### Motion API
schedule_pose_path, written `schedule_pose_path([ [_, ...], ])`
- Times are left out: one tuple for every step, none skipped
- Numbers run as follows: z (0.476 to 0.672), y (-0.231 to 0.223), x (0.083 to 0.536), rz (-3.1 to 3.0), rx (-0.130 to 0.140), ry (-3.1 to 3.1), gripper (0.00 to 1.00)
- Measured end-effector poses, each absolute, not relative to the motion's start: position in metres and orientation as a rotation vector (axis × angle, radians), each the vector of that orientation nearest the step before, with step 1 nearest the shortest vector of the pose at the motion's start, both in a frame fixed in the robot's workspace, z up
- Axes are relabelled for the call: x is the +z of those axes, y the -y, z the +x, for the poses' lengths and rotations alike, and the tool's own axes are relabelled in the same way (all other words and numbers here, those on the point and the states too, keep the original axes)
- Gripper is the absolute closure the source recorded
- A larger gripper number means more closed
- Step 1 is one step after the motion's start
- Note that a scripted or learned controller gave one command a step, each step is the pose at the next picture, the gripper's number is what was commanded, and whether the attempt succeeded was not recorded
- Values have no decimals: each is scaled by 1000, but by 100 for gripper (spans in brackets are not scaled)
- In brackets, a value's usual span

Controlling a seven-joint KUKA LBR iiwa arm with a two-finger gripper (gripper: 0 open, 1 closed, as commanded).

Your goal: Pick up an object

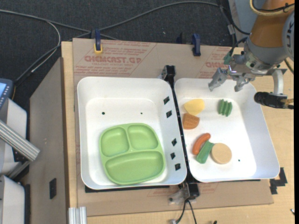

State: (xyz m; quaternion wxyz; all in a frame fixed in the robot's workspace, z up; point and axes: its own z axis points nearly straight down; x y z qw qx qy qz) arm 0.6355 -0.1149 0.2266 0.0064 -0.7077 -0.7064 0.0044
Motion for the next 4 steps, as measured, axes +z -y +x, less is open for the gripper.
schedule_pose_path([
  [638,115,235,-2220,0,2221,0],
  [633,115,173,-2218,6,2216,0],
  [631,121,114,-2219,3,2218,0],
  [631,120,84,-2219,3,2219,0],
])
